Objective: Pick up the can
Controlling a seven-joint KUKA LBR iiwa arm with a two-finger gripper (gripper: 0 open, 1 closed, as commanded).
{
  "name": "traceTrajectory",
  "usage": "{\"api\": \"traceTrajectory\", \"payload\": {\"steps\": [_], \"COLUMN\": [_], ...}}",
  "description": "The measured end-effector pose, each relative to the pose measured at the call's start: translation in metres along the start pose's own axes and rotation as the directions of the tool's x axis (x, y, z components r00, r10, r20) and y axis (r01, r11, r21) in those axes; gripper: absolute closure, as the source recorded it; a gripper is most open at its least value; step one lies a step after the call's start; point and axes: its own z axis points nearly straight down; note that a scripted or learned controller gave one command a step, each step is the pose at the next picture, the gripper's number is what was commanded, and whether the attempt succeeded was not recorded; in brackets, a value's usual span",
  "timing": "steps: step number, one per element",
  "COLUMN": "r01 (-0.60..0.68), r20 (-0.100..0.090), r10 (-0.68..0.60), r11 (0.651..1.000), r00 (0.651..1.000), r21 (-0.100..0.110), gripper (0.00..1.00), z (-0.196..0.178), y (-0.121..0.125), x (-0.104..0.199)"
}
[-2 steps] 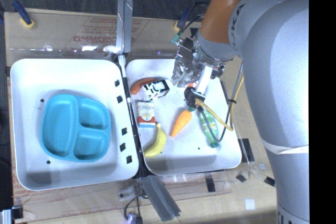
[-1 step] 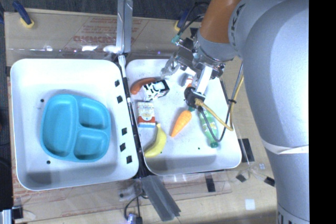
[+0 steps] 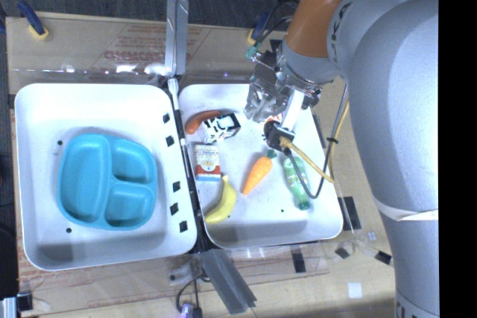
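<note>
Guessing at an approach step, with nothing lifted so far. Gripper (image 3: 261,105) hanging low over the back of the right bin (image 3: 328,223), under the arm's orange band (image 3: 317,5); can't tell from this angle whether open or closed, and nothing visibly held. As for the can (image 3: 221,128): best guess only, but probably the dark, white-printed thing lying near the back-left corner of that bin, close to the divider, touching or overlapping an orange-brown curved piece (image 3: 200,119). Honestly too small and blurry to be sure. Also a bit of red (image 3: 274,118) peeking out right beside the gripper, unclear what. Rest of the bin pretty crowded: small carton (image 3: 207,161) just in front of the can, banana (image 3: 222,200) in front of that, carrot (image 3: 257,173) in the middle, green bottle (image 3: 296,181) off to the side, next to a yellow cable (image 3: 309,161). Blue divided plate (image 3: 108,180) over in the left bin (image 3: 30,104), well apart from all this. Next move, assuming that guess holds: shifting toward the divider until centred over the can, lining up across its narrow side, then dropping straight down. Tight spot, though, with the bin wall and the orange-brown piece so close, so easy to nudge a neighbour or close on the wrong thing.
</note>
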Motion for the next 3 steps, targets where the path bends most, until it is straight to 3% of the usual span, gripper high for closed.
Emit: {"api": "traceTrajectory", "payload": {"steps": [1,2,3], "r01": [-0.078,-0.077,-0.46], "r20": [0.0,-0.001,-0.001], "r10": [0.078,0.077,0.46], "r11": [0.997,0.997,0.888], "r00": [0.997,0.997,0.888], "r21": [0.0,-0.003,0.001], "gripper": [1.0,1.0,1.0], "z": [0.117,0.008,0.141], "y": [-0.006,0.006,0.036], "x": [-0.067,-0.033,-0.064]}}
